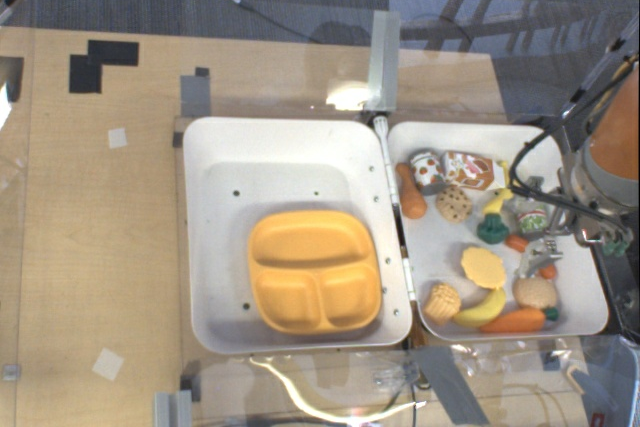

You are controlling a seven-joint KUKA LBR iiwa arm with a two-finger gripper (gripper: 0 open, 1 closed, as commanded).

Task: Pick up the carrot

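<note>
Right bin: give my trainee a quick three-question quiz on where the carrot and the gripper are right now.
1. True or false: the carrot lies along the near wall of the right bin, next to the banana.
2. What sits in the left bin? A. a yellow divided tray. B. a cookie. C. a green toy.
3. Fill in: the gripper is over the ___ bin.

Key: 1 true. 2 A. 3 right.
</note>
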